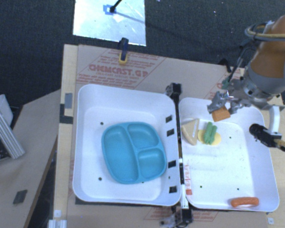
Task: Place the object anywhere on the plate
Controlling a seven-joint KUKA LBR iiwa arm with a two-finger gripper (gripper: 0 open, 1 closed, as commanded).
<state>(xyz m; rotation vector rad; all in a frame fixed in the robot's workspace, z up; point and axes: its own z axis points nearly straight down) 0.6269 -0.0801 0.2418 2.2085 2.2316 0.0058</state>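
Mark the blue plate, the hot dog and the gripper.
blue plate (128, 159), camera view, on the large left compartment.
hot dog (245, 201), camera view, on its middle, near the right bin's front edge.
gripper (221, 111), camera view, at its fingertips, where an orange-brown piece sits.

A small orange block (222, 114) hangs tilted between the gripper (220, 106) fingers above the right bin — the blue three-compartment plate (133, 151) lies flat in the left bin.

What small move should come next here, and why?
Probably carry the small orange block left, over the divider, toward the blue plate. The block sits at the gripper, seemingly between its fingers and above the right bin's back edge, while the plate lies bare in the left bin. Whether the grip is firm is unclear.
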